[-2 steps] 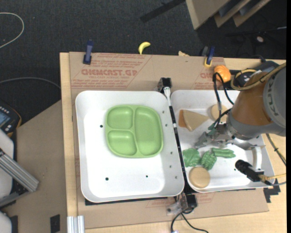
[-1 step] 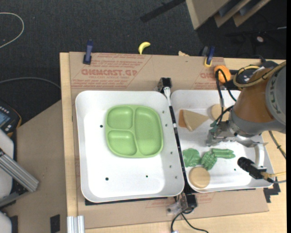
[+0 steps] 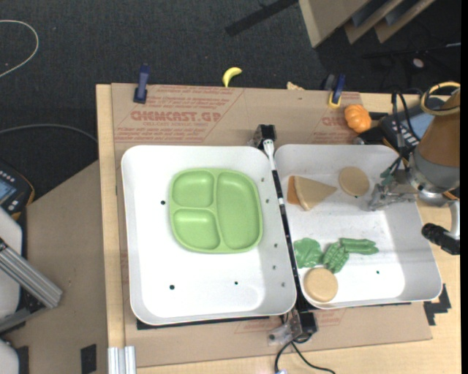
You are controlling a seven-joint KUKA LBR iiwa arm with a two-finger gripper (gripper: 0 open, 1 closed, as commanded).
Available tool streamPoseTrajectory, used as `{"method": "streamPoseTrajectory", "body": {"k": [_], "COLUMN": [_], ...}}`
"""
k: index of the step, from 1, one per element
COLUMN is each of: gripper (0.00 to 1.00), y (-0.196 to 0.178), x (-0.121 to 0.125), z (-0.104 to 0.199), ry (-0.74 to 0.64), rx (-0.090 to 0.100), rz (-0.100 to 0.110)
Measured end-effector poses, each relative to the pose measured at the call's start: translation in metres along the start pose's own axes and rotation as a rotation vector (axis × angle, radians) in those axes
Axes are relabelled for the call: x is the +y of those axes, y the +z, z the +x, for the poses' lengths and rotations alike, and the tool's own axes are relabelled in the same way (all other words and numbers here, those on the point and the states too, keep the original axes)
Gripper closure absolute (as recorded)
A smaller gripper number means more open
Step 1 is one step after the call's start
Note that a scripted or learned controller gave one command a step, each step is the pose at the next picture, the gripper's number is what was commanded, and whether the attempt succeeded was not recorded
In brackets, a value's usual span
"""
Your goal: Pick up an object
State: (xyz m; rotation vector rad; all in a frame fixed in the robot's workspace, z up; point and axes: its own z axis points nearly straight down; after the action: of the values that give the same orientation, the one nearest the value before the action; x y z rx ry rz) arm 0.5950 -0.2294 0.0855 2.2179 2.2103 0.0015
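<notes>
Tool (image 3: 380, 196) is hovering low over the right bin (image 3: 409, 288), just beside the round tan disc (image 3: 354, 181); whether it is spread or pressed together, I cannot tell

A dark grey carpeted floor (image 3: 146, 36) is surrounding the bench. A brown protective sheet printed with red lettering (image 3: 175, 113) is covering the bench top (image 3: 110, 292). Blue clamps (image 3: 141, 84) are gripping the sheet's far edge. A thin white cable (image 3: 22, 33) is looping across the floor at upper left. Pale wooden boards (image 3: 365, 18) are resting at upper right.
</notes>
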Motion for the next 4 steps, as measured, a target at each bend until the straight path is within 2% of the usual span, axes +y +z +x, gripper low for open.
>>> {"method": "streamPoseTrajectory", "body": {"k": [1, 2, 3, 4], "gripper": [1.0, 1.0, 1.0, 1.0], "y": [0.0, -0.175, -0.051, -0.104], "x": [0.07, 0.076, 0.071, 0.074], "z": [0.006, 0.085, 0.028, 0.187], "ry": [-0.008, -0.012, 0.0, -0.019], "rx": [0.004, 0.005, 0.007, 0.013], "rz": [0.0, -0.011, 0.012, 0.001]}}
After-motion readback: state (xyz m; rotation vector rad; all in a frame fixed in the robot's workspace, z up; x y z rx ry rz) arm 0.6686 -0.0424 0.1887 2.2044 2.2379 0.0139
